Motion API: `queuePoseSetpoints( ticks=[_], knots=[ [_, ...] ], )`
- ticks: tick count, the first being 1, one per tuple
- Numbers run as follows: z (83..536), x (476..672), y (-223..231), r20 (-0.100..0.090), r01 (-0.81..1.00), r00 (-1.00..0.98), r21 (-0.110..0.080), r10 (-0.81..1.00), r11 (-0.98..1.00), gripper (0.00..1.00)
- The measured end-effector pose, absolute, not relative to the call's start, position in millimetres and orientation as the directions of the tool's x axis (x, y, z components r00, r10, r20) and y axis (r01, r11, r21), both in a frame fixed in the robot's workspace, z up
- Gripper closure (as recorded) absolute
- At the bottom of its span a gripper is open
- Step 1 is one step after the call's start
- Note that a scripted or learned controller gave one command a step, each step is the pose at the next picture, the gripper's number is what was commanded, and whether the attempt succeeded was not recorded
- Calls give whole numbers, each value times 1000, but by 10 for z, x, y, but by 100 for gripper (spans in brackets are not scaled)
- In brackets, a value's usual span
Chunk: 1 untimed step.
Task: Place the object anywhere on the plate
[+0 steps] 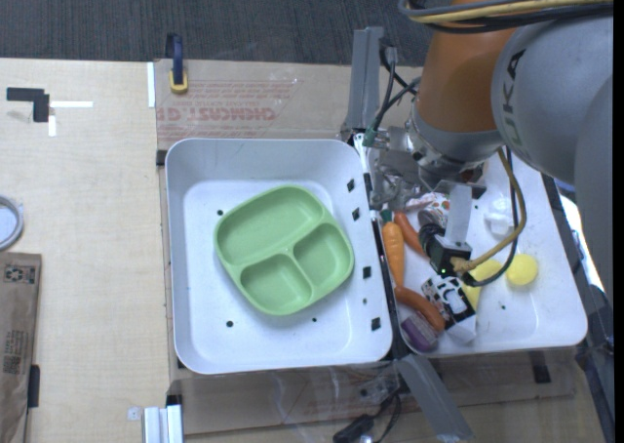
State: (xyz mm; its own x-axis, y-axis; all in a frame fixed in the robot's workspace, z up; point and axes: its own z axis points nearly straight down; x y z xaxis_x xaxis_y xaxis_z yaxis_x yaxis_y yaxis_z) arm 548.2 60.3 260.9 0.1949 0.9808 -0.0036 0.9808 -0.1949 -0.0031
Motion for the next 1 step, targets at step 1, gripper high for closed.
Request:
queuePoseSetpoints(
  ticks=[1],
  knots=[
    [2684, 5483, 595, -7, 981, 194, -7, 981, -194, 100]
  ],
)
